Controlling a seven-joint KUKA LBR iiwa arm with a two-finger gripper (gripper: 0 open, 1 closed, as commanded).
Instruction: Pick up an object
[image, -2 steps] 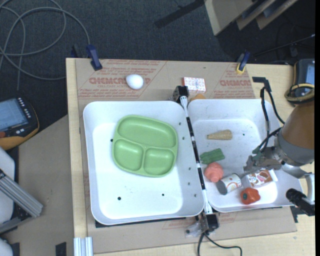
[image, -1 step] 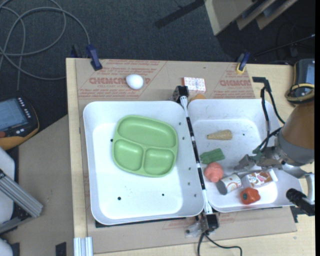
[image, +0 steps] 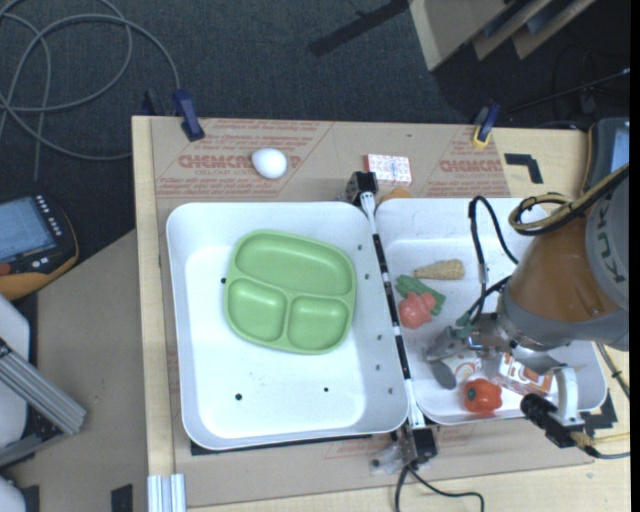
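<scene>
Your claw (image: 447, 352) low in right bin (image: 590, 385), fingers apart, nothing between them. Tomato (image: 481, 396) just beside, strawberry (image: 416, 310) near. Judged approach step. Next: centre over one object, descend, close.

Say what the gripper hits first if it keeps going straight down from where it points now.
Probably the grey object lying on the right bin floor just under the gripper; depth is unclear. The tomato sits off to the side.

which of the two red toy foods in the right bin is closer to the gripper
The round red tomato-like toy, lying just below the gripper. The other red toy with green leaves sits farther up the bin.
</scene>
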